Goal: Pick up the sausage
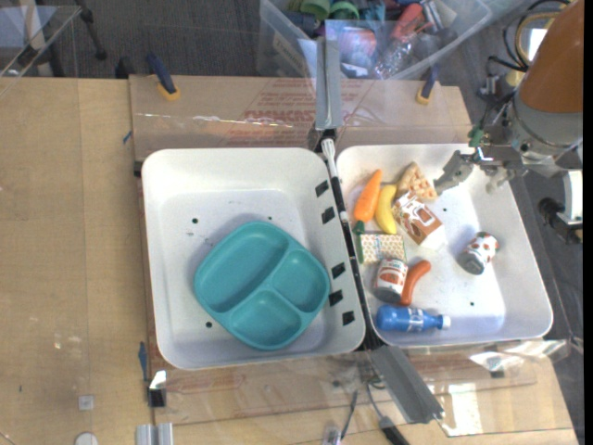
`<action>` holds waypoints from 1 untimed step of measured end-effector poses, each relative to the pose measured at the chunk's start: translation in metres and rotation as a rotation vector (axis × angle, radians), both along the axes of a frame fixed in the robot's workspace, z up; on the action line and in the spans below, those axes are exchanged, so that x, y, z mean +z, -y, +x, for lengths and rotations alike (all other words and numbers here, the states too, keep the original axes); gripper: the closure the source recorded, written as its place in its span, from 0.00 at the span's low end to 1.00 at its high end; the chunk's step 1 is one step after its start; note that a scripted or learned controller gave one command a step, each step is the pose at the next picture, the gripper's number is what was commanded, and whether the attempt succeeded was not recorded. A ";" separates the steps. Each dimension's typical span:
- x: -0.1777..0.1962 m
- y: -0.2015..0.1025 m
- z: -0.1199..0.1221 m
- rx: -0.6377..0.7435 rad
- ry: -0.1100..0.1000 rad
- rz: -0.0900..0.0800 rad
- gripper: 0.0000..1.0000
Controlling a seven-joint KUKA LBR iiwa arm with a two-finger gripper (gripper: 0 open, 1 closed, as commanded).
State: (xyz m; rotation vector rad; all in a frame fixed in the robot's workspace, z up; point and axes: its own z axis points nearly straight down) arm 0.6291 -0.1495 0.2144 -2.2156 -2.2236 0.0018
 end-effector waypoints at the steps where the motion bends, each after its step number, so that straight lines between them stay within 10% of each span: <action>1: -0.113 -0.028 -0.044 0.041 0.018 -0.003 0.00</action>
